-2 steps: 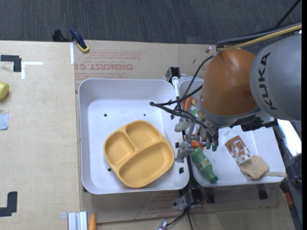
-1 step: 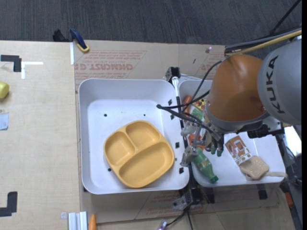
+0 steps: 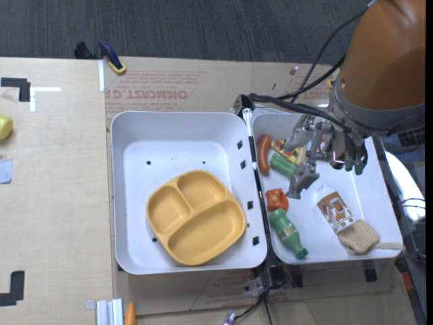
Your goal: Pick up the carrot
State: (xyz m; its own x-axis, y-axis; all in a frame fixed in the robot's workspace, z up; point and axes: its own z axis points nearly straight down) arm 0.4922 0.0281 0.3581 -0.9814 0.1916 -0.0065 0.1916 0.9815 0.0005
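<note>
My gripper (image 3: pixel 302 175) hangs low in the right bin (image 3: pixel 379 202), and I cannot tell whether it has closed on anything, since the wrist hardware blocks my sight there. I judge it is set here because the food is crowded along this bin's left wall. Nearest me lie a green bottle (image 3: pixel 288 233) and a red tomato-like piece (image 3: pixel 275 198); a packet (image 3: pixel 336 210) and bread slice (image 3: pixel 358 236) sit apart. I take the orange-red stick (image 3: pixel 263 154) against the wall, left of the gripper, for the carrot. The yellow plate (image 3: pixel 196 217) rests in the left bin (image 3: pixel 128 181), away from the work.
</note>
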